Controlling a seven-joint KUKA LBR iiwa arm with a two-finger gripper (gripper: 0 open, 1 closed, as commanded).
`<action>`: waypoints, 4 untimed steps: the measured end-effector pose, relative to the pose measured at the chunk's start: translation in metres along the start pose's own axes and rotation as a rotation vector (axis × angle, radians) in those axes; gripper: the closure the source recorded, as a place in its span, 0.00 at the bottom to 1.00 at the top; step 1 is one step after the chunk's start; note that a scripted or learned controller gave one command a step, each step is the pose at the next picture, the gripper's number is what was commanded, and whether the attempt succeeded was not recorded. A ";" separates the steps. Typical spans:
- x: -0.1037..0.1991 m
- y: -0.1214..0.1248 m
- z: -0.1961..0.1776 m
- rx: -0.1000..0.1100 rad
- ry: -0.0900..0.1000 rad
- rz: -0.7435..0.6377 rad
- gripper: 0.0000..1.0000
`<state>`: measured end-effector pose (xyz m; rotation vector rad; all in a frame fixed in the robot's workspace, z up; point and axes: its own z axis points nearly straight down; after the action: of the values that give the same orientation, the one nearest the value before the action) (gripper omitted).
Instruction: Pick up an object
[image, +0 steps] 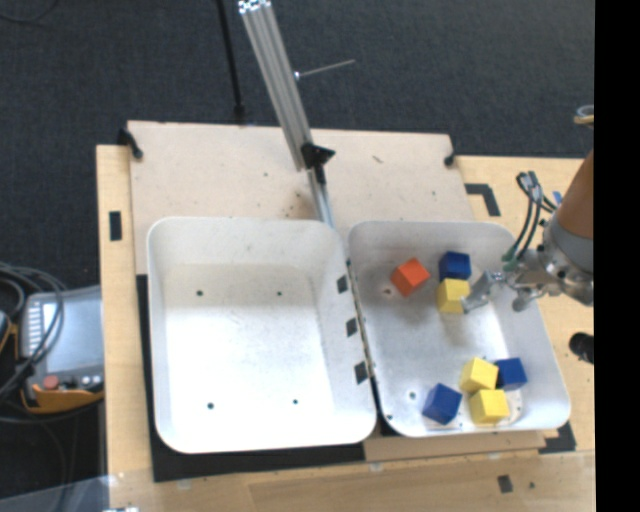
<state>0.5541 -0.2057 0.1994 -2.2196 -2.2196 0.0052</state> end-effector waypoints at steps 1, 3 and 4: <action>0.001 0.000 0.042 -0.001 -0.001 0.002 0.00; 0.002 0.011 0.083 -0.010 -0.001 0.007 1.00; -0.004 0.018 0.037 -0.011 -0.002 -0.001 1.00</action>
<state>0.5719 -0.2101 0.1628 -2.2249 -2.2275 -0.0043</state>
